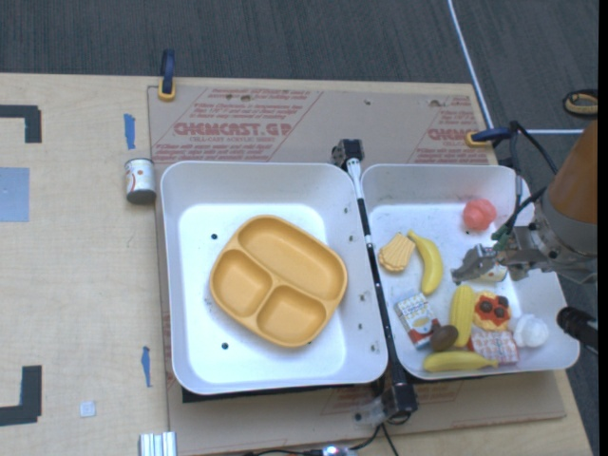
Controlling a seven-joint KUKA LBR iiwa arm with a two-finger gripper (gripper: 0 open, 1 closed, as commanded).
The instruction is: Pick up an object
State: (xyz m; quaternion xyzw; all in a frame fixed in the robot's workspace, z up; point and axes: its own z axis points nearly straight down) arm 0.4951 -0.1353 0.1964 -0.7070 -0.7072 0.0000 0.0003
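Several toy foods lie in the right bin point(446, 183): banana point(429, 260) at centre, pink ball point(479, 214) beyond it. Gripper point(483, 266) low just right of the banana; grip state cannot be told. Advice: centre squarely over one item, clear of neighbours, before closing.

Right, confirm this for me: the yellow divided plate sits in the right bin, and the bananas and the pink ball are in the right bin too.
Not quite. The camera view shows the plate in the left bin, alone there. The rest holds: the bananas and the pink ball are in the right bin.
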